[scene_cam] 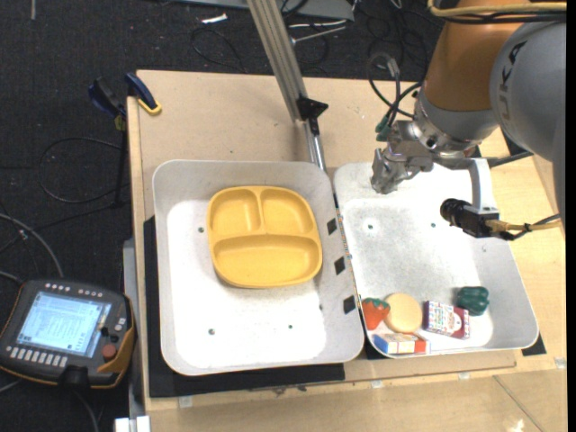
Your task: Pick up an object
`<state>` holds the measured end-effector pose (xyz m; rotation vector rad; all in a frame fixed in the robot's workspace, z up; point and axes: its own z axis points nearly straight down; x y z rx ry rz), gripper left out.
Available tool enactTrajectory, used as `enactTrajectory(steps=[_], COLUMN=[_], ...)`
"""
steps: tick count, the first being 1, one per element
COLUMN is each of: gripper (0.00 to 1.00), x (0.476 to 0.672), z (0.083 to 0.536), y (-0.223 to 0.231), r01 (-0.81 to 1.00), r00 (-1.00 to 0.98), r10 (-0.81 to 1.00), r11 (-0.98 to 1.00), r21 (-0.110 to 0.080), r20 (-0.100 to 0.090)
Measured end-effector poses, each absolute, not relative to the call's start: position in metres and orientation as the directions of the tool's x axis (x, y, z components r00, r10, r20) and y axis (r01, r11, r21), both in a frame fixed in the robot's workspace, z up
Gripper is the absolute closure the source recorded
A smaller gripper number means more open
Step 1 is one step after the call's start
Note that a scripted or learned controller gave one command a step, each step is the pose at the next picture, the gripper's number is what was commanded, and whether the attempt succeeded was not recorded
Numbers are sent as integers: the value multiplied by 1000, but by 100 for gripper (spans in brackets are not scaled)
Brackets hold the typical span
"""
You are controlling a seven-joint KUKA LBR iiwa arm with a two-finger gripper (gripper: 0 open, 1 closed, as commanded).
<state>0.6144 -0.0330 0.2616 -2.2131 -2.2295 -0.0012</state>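
Note:
My gripper (385, 180) hangs over the far left corner of the right bin (432, 250), well away from the objects. Along that bin's near edge lie an orange-red toy (373, 312), a round tan piece (404, 313), a small red and white packet (446, 319), a dark green object (472, 300) and a flat red and white box (401, 344). Nothing shows between the gripper's fingers.
The left bin (180, 268) holds a yellow divided plate (264, 236). A metal pole (283, 57) slants down to the gap between the bins. A black cylindrical fitting (461, 215) juts over the right bin. A teach pendant (63, 329) lies on the floor at left.

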Motion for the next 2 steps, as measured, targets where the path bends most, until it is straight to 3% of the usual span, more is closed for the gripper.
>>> enactTrajectory(steps=[2], gripper=[100], x=[657], z=[231], y=[56], r01=[1000], r00=[-7], r10=[1000], r11=[7], r21=[1], r20=[1])
